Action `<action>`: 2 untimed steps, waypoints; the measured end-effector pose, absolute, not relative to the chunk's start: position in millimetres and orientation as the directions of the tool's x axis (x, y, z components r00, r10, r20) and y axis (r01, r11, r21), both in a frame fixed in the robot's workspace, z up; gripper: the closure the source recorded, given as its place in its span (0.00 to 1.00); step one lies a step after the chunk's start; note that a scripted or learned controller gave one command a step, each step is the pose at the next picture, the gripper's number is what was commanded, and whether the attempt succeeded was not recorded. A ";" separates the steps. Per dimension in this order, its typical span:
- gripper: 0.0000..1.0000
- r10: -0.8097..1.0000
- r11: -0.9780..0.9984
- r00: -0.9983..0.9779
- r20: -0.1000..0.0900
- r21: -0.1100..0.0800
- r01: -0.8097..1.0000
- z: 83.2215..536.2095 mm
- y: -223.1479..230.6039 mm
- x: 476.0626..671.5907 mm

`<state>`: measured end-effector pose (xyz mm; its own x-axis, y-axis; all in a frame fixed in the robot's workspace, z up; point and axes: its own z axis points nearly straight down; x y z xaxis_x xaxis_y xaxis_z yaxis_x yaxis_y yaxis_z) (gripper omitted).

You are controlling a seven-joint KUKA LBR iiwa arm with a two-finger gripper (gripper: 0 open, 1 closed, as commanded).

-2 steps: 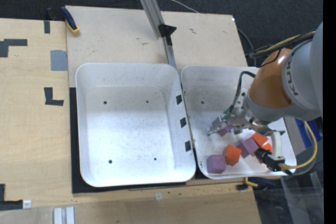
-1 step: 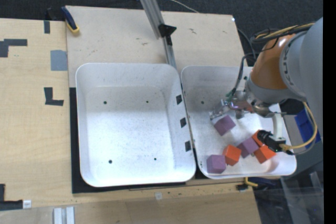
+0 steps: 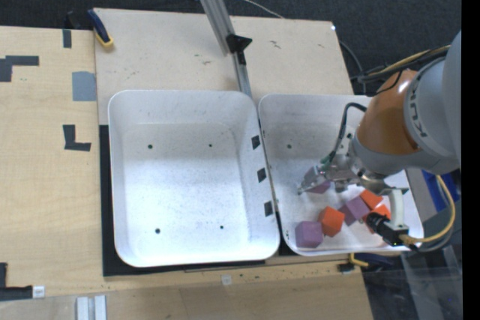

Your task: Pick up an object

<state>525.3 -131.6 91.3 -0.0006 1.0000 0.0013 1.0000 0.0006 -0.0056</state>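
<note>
The gripper (image 3: 315,182) is down in the right bin (image 3: 300,112), just above the purple block (image 3: 308,234). Can't tell the jaws' state, so nothing's lifted yet.

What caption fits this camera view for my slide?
Claw low in the right bin beside purple block and orange block; left bin alongside.

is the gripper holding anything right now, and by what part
Cannot be told. The gripper is low in the right bin, right over a purple piece, but the view does not show whether the piece sits between its fingers. The orange block and purple block lie loose nearby.
</note>
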 end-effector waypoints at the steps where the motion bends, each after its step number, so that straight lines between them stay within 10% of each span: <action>1: 0.00 1.000 0.005 -0.005 -0.001 0.005 1.000 134.1 -117.5 574.6; 2: 0.00 1.000 0.000 0.000 0.001 -0.007 1.000 89.4 -113.2 529.2</action>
<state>529.2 -113.2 89.4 -0.0003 1.0000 0.0010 1.0000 0.0003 -0.0073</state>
